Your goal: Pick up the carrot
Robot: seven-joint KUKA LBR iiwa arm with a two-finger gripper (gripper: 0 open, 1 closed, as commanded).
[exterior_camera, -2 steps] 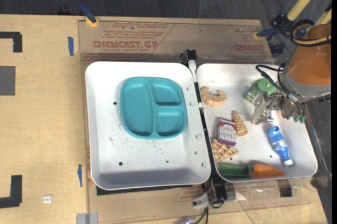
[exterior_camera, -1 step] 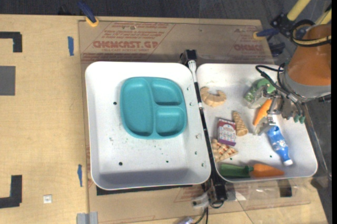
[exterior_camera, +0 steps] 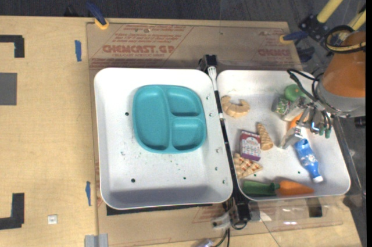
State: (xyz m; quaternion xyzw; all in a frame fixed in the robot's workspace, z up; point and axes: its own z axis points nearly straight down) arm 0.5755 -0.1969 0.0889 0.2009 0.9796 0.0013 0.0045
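Left bin [exterior_camera: 116, 182] holding a teal divided plate [exterior_camera: 170, 118]. Right bin [exterior_camera: 343, 182]: croissant [exterior_camera: 235, 107], purple box [exterior_camera: 251, 146], waffle [exterior_camera: 246, 167]. Carrot [exterior_camera: 278, 187] lying along the near wall, green top pointing left. Blue bottle [exterior_camera: 307, 160] beside it. Gripper [exterior_camera: 295, 124] hovering over the far right; finger state impossible to tell.

Left bin [exterior_camera: 110, 176]: we note a teal divided plate [exterior_camera: 170, 118] lying flat near its middle.
Right bin [exterior_camera: 340, 164]: we record several small items.
Croissant [exterior_camera: 235, 107]: near the far left corner.
Purple box [exterior_camera: 251, 145]: centre-left, a waffle piece [exterior_camera: 246, 166] just beside it.
Blue bottle [exterior_camera: 307, 159]: lying toward the right wall.
Green leafy item [exterior_camera: 285, 101]: at the far side.
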